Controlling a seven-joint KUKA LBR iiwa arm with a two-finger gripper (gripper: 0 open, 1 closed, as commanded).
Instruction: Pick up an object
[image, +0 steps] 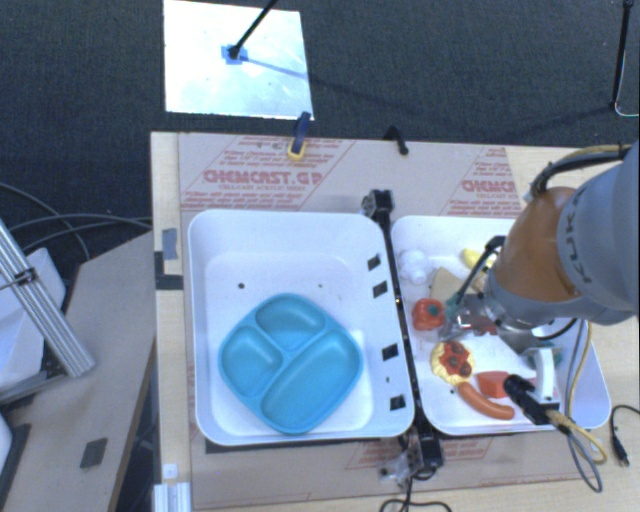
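Pincer (458, 318) is hovering low in the right bin (598, 400) beside the red tomato toy (428, 313), seemingly lining up a grab, its grip state being impossible to tell.

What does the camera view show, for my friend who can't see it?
A grey and orange robot arm reaches into the right white bin and lowers its claw over toy food, including a red tomato and a hot dog. The left bin holds a blue divided plate.

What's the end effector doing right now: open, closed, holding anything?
End effector: cannot be told. It sits low in the right bin, among the toy food beside the tomato.
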